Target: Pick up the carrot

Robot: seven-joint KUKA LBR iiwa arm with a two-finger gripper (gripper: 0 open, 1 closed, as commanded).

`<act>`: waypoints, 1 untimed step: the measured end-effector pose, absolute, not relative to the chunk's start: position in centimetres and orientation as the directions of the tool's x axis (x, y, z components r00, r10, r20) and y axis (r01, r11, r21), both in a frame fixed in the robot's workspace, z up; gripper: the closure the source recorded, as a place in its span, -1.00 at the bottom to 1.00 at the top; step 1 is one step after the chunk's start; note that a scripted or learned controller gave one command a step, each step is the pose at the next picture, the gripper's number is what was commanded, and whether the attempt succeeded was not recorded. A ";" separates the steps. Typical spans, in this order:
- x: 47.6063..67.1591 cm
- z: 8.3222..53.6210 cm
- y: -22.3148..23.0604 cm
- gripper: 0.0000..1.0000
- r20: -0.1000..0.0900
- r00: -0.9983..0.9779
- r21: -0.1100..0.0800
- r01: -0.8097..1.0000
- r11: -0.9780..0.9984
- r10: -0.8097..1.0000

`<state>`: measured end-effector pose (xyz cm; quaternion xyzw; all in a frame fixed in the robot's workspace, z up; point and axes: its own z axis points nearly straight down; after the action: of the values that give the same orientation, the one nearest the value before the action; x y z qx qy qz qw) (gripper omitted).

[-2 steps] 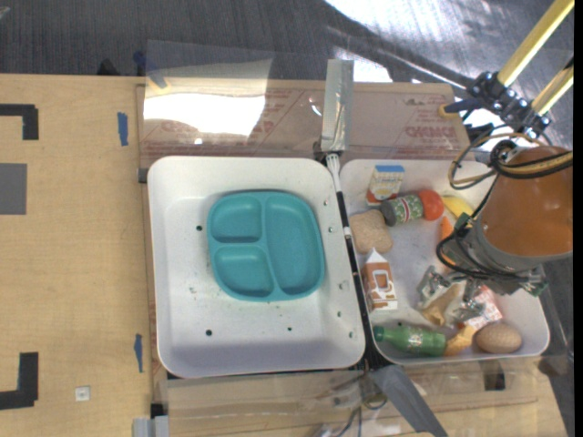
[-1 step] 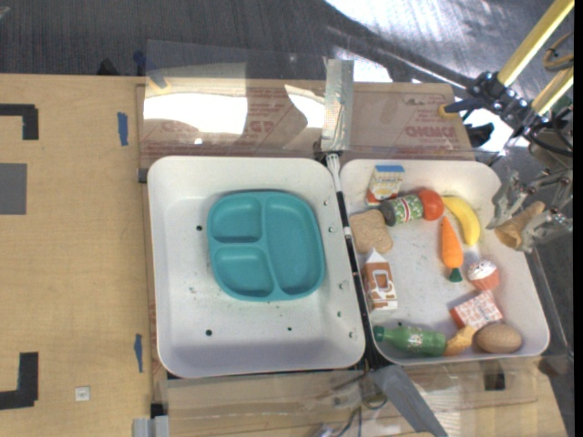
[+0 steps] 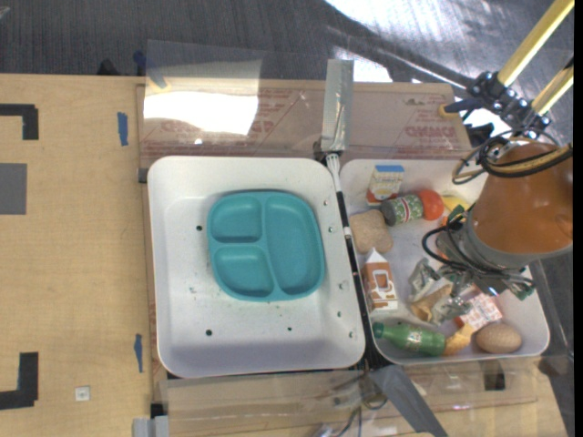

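The arm's orange band (image 3: 524,208) hangs over the right bin (image 3: 539,321), and the gripper (image 3: 444,294) sits low among the clutter near the bin's front. Just in front of the gripper an orange-yellow piece (image 3: 461,339) lies between a green bottle (image 3: 410,338) and a tan egg-shaped item (image 3: 497,338); it may be the carrot, but it is partly hidden. A red-orange rounded thing (image 3: 434,205) lies at the bin's back beside a green and red bottle (image 3: 406,209). I see nothing clearly held in the gripper.
The left bin (image 3: 173,271) holds a teal divided plate (image 3: 267,244). In the right bin are also a small carton (image 3: 386,180) at the back, a tan bread-like piece (image 3: 370,230), a milk carton (image 3: 379,282) and a red and white packet (image 3: 481,312).
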<state>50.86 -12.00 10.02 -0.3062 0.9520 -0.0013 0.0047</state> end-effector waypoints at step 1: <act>58.0 9.2 -14.6 1.00 -0.010 -0.525 -0.015 -0.851 0.525 -0.851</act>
<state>58.00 -14.65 9.19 -0.4872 0.8732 -0.0041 0.0080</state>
